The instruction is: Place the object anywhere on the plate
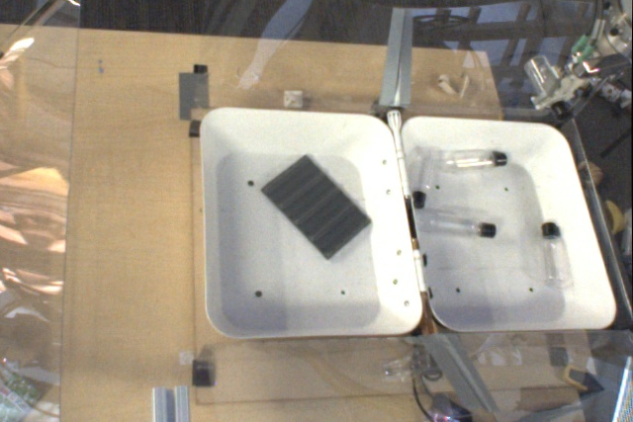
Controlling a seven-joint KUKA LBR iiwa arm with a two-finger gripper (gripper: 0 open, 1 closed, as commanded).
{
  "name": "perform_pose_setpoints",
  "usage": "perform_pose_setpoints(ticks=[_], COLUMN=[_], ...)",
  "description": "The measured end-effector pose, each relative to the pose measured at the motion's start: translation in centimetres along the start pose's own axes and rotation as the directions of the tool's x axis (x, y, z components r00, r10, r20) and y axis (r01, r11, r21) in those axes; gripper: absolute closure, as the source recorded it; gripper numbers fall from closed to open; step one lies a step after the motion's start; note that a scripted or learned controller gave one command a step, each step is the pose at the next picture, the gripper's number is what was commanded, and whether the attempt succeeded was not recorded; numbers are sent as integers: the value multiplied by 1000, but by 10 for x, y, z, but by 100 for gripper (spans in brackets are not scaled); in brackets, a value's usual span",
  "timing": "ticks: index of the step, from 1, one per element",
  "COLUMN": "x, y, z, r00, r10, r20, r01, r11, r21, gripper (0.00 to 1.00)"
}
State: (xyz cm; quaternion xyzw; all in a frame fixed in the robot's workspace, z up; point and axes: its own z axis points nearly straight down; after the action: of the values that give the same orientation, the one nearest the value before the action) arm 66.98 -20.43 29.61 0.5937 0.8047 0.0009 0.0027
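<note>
Op: So, entry from the remote desk. Bench carries both bins. Left bin has the plate, dark, ribbed, lying flat and turned at a slant, well apart from all its walls. Right bin has three clear tubes with black caps: top tube lying crosswise, mid tube below it, right tube lying lengthwise near the right wall. None touches another.

Obs: Which one is the object?

Op: I judge it is one of the tubes; I cannot say which. None is on the plate, so the task has not started.

Obs: Risks?

Op: My guesses: the tubes are round, smooth and see-through, so a pinch off their axis may squirt one sideways or close on nothing. The right tube lies close to the wall, which may block the approach. A carried tube must cross the rim between the bins; too low and it could clip there. Set down on the ribs, it may roll off the plate.

Obs: Gripper?

Op: I take the metal hardware at the top right, beyond the right bin's far corner, for the gripper. Spread or pressed together, I cannot tell. It touches no tube, and I see nothing in it.
</note>
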Motion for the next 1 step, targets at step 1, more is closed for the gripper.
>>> perform_pose_setpoints(ticks=[1], x=[0], y=[0], z=[-10], r00=[1000], r10=[-5], r20=[0], r01=[5], r11=[1000], r21=[0], gripper=[100])
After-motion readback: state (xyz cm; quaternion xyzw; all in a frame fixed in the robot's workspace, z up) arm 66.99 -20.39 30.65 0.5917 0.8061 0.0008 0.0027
